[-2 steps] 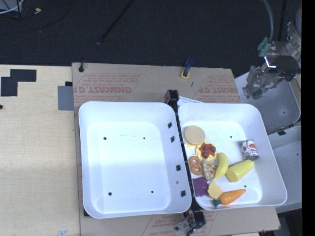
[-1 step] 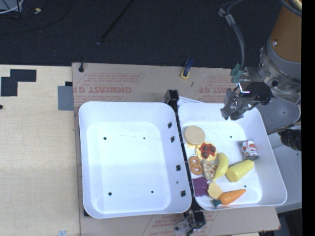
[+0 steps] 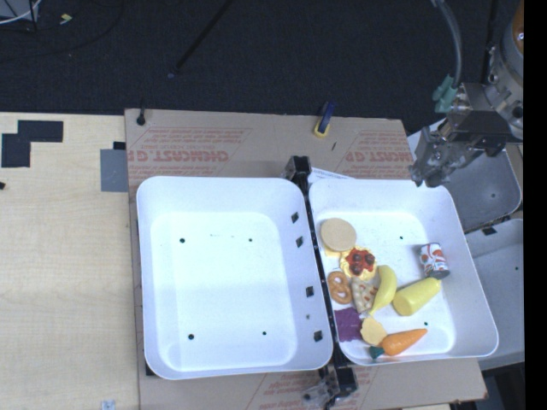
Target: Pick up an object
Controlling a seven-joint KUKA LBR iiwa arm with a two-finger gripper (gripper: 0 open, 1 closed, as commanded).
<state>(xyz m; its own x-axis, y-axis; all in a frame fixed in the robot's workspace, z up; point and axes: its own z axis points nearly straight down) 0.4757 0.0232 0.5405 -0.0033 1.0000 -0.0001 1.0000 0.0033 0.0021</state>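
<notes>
The gripper (image 3: pixel 425 171) hangs above the right bin's (image 3: pixel 466 229) far right corner; its grasp cannot be told. A small can (image 3: pixel 433 260), label unreadable, lies by that bin's right edge. Cardboard (image 3: pixel 184 154) reads "CHEMCAST GP" reversed.

Both bins (image 3: pixel 218 196) white. Below-left of gripper (image 3: pixel 430 167): tan disc (image 3: pixel 338 234), yellow banana (image 3: pixel 385 288), purple piece (image 3: pixel 347 323), orange carrot (image 3: pixel 403 342). Red-and-white can (image 3: pixel 433 260) below it.
</notes>
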